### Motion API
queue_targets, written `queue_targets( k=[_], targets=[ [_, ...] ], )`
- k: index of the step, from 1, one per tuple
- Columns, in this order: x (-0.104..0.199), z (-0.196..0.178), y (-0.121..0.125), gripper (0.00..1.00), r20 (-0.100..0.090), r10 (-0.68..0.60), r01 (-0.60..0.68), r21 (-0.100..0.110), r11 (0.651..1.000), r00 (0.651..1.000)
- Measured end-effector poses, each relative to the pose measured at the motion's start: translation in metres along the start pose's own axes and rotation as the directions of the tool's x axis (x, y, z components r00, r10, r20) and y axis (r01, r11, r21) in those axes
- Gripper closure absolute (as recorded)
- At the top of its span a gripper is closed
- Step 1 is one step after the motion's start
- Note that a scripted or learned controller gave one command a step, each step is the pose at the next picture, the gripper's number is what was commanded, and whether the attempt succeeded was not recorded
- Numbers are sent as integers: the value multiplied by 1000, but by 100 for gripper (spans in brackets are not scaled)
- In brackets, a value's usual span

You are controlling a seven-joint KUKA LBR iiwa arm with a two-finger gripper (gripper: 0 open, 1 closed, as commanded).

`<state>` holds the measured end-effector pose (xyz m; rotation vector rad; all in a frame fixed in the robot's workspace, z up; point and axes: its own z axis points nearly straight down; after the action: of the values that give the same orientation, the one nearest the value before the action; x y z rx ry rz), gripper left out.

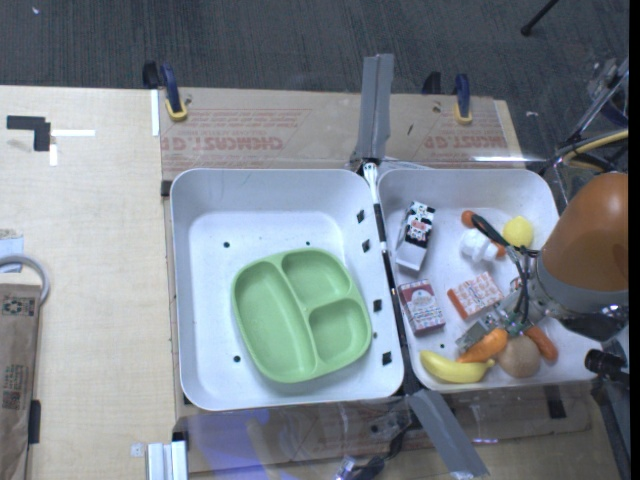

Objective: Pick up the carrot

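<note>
The carrot (pixel 486 345) lies low in the right bin (pixel 455 180), touching the banana (pixel 455 368) and just beside a brown potato (pixel 519 357). The gripper (pixel 508 318) is down right over the carrot's end, and I cannot tell whether it is squeezing anything. The carrot looks like it rests on the bin floor, so I think the lift is left to do. The green plate (pixel 300 313) sits in the left bin (pixel 200 268).

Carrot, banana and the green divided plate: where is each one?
carrot (pixel 487 345), camera view, middle of its orange body
banana (pixel 452 368), camera view, middle of its yellow curve
green divided plate (pixel 262 320), camera view, floor of its largest compartment
</note>
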<state>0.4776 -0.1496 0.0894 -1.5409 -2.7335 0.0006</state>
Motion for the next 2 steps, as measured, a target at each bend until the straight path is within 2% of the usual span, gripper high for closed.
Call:
queue_targets(
  k=[1,2],
  targets=[
    [-9,-14,39,0,1,182,-182,-1,983,983],
    [15,1,11,0,-1,16,-16,1,1000,1000]
  ],
)
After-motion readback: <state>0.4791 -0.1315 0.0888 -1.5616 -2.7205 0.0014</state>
